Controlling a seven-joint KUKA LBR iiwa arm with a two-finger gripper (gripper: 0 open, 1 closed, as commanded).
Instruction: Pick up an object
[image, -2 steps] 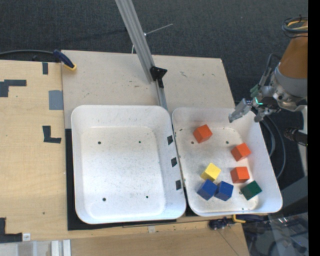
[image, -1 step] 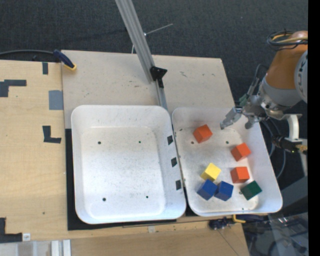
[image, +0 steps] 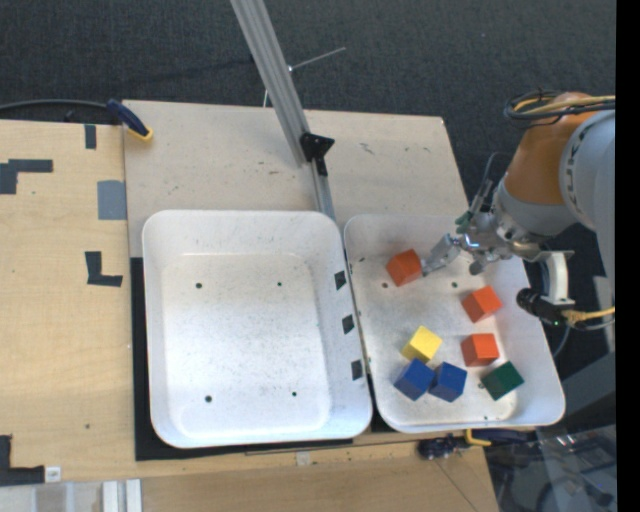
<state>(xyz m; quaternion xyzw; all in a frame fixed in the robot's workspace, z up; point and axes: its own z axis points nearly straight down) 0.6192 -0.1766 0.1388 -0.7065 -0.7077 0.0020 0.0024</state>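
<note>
1. The grey arm (image: 570, 180) with its orange band comes in from three o'clock and bends down over the upper part of the right bin (image: 375, 235).
2. Its gripper (image: 455, 255) hangs above the bin floor, pointing toward nine o'clock. One thin finger (image: 437, 258) slants down toward an orange cube (image: 404, 267) and ends just beside it, at the cube's three o'clock side. I cannot tell how wide the gripper stands, and no block sits between its fingers.
3. That orange cube lies near the bin's eleven o'clock corner, apart from the other blocks.
4. A second orange cube (image: 481, 302) sits toward three o'clock in the same bin, and a third orange cube (image: 480, 348) lies just below it, toward five o'clock.
5. A yellow cube (image: 424, 343) rests near the middle of the lower half. Just under it, two blue cubes (image: 414, 380) (image: 448, 382) sit side by side, touching or nearly so.
6. A dark green cube (image: 502, 380) lies at the five o'clock corner, close to the third orange one.
7. The left bin (image: 160, 240) sits beside the right one on the table (image: 220, 150), their rims meeting along the middle.
8. A slanted metal bar (image: 275, 70) crosses the table from twelve o'clock down to the seam between the bins.
</note>
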